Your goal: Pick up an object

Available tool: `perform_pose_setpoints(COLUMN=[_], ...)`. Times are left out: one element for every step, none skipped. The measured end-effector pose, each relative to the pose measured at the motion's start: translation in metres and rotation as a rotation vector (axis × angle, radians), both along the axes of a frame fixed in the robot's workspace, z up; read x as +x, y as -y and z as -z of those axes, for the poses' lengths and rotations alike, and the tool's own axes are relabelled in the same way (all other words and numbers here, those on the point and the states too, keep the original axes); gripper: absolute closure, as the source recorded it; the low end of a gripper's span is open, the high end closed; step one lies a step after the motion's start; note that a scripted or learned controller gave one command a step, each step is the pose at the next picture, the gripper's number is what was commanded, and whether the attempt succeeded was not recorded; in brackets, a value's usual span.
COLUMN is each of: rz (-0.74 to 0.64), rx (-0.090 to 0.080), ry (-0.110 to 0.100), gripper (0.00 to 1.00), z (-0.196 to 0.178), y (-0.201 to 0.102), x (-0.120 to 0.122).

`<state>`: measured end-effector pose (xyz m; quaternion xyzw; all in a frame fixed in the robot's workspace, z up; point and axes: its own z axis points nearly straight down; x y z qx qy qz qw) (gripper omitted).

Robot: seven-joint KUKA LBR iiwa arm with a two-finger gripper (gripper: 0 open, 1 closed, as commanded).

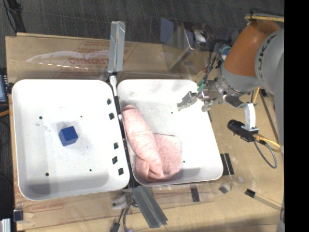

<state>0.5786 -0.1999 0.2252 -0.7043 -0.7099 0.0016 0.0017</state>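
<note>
A pink folded cloth (149,149) lies in the right bin (203,149), along its left side and down to the front wall. A small blue cube (68,135) sits alone in the left bin (29,105), left of its middle. My gripper (196,103) hangs over the right bin's far right corner, well apart from the cloth. It is open with nothing between its fingers.
A metal divider with black clips (116,129) runs between the two bins. Beyond the bins, brown cardboard (58,57) covers the bench. Scraps of black tape (226,162) lie on the bench to the right of the right bin.
</note>
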Motion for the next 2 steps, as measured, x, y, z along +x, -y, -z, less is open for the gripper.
perform_pose_setpoints(rz=[-0.175,-0.248], rx=[0.001,0.001], ry=[0.002,0.001], gripper=[0.0,0.0], z=[0.133,0.135], y=[-0.025,-0.072], x=[-0.047,-0.051])
